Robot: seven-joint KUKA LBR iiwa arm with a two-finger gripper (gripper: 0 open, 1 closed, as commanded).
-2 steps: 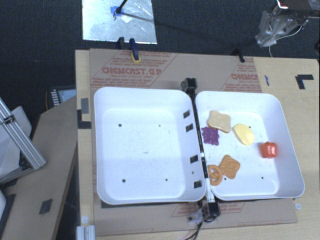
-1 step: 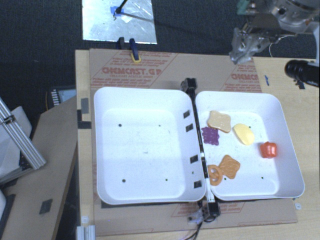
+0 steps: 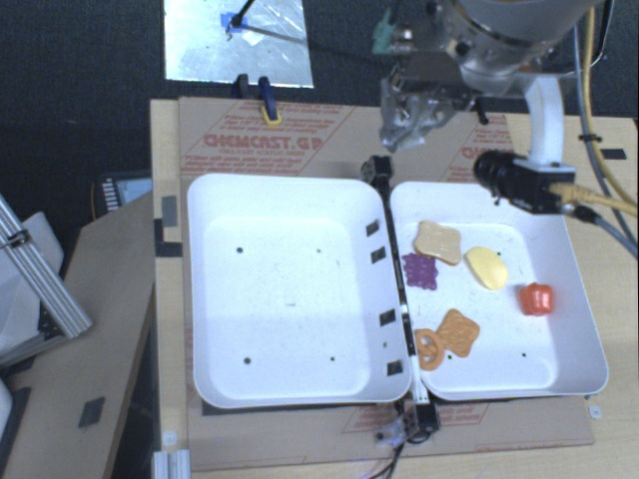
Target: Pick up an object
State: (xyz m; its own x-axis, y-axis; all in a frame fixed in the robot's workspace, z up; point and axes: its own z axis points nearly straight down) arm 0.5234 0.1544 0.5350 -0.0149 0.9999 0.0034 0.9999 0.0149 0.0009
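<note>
1. From my seat, the gripper (image 3: 407, 133) hangs high above the back edge of the bins, with nothing between its fingers; I cannot tell whether they are apart or together.
2. The candidates lie in the right bin (image 3: 574, 267): a tan bread slice (image 3: 438, 241), a yellow piece (image 3: 487, 266), a red piece (image 3: 536, 298), a purple grape cluster (image 3: 420, 270), a pretzel (image 3: 429, 347) touching an orange cracker (image 3: 459, 331).
3. I would pick the yellow piece or the red one: each stands apart from its neighbours, away from the wall.
4. Come straight down, centred.
5. The left bin (image 3: 215, 267) sits beside it on the cardboard-covered worktop (image 3: 300, 140); dark floor beyond, with a silver sheet (image 3: 238, 26).
</note>
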